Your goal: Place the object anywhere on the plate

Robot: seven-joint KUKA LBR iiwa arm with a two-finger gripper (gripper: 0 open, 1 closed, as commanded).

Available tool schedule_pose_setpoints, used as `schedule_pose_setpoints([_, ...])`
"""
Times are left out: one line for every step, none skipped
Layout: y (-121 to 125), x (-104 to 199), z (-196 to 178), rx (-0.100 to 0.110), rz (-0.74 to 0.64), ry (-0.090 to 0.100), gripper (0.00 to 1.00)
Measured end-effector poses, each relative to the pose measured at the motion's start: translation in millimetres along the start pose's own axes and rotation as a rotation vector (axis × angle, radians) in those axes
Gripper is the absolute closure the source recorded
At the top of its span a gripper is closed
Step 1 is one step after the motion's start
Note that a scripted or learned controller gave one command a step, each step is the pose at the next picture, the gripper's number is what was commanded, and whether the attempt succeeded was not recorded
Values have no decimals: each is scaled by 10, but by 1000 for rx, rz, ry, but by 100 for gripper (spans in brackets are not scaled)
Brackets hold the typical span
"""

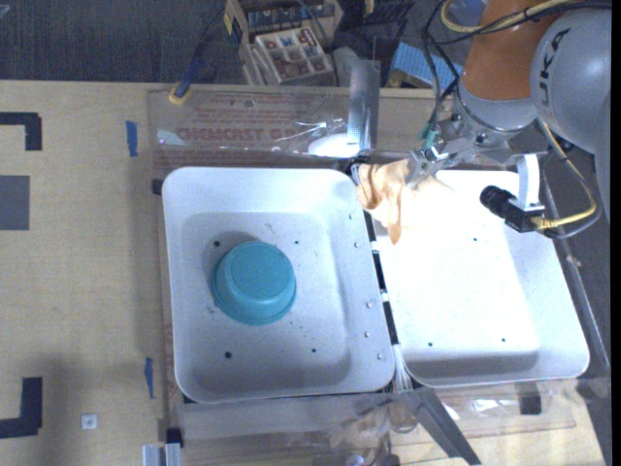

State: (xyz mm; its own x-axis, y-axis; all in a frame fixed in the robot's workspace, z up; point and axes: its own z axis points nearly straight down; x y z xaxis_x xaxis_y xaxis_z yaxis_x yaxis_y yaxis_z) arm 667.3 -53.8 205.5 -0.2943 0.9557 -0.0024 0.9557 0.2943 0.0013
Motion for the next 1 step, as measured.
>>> schedule_pose_setpoints([12,-1,-201,-3,-2,-1,100])
